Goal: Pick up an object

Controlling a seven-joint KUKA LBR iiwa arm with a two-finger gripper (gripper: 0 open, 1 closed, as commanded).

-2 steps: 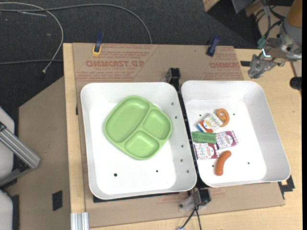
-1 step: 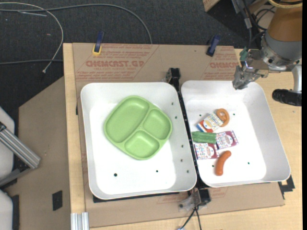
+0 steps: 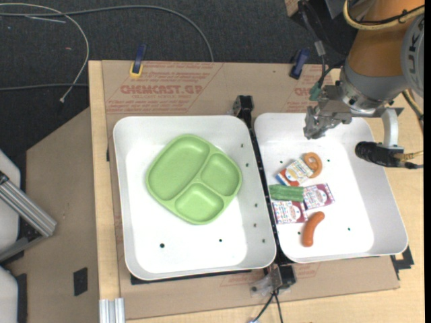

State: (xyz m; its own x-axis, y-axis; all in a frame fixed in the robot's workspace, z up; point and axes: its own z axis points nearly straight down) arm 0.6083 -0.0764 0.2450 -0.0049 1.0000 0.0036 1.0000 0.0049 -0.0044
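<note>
Your jaws (image 3: 315,130) hang over the far left corner of the right-hand shallow white bin (image 3: 377,227), pointing down; whether they are parted or closed you cannot tell from this angle, and nothing shows between them. You have the small objects lying apart from the jaws, nearer the middle of that bin towards its left wall. Closest is a red-and-white snack packet (image 3: 295,173) touching an orange ring-shaped toy pretzel (image 3: 312,161). Just nearer you lie a green toy bean pod (image 3: 287,192), a purple-edged printed packet (image 3: 317,195) and a pink printed packet (image 3: 288,212), all clustered together. An orange toy sausage (image 3: 312,227) lies closest to the near edge. The left-hand shallow white bin (image 3: 135,234) carries a green divided plastic plate (image 3: 194,178) at its centre.
</note>
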